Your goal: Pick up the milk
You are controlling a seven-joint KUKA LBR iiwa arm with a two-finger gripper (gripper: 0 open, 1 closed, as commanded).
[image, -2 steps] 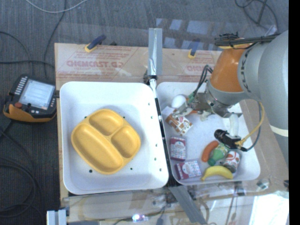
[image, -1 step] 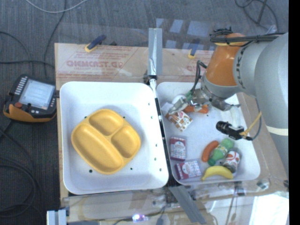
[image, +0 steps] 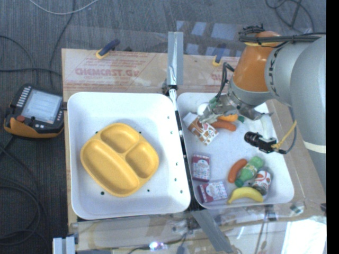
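The milk [image: 204, 132] is a small brown-and-white carton lying tilted at the upper left of the right bin [image: 283, 187]. My gripper [image: 214, 110] hangs right over the carton's upper end, reaching in under the orange-banded wrist from the right. It appears to touch or nearly touch the carton's top. A white round piece [image: 203, 109] shows just left of the gripper.
An orange carrot [image: 226, 125] lies right beside the milk. Lower in the right bin lie two maroon packets [image: 201, 167], another carrot [image: 237, 170], a green bottle [image: 250, 171], a can [image: 261, 180] and a banana [image: 245, 195]. The left bin holds a yellow divided plate [image: 119, 158].
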